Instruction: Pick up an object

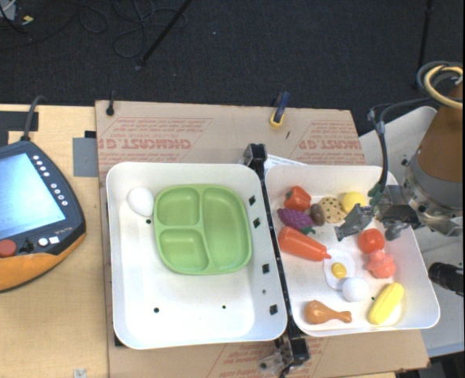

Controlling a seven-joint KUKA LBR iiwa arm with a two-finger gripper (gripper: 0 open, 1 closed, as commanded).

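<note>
Tomato (370, 240), a small red plastic toy at the right of the frame in the right bin (429, 305), looks light, rigid and slippery, best pinched across its middle; the gripper (372, 220) hovers just above it, fingers spread, grasping nothing.

Even, bright overhead light whitens the two shallow white bins (193, 321), with mild glare around the green divided plastic plate (202, 230). Shadows are short and soft; beyond the bins the dark floor (217, 38) stays dim. The picture is slightly soft.
</note>
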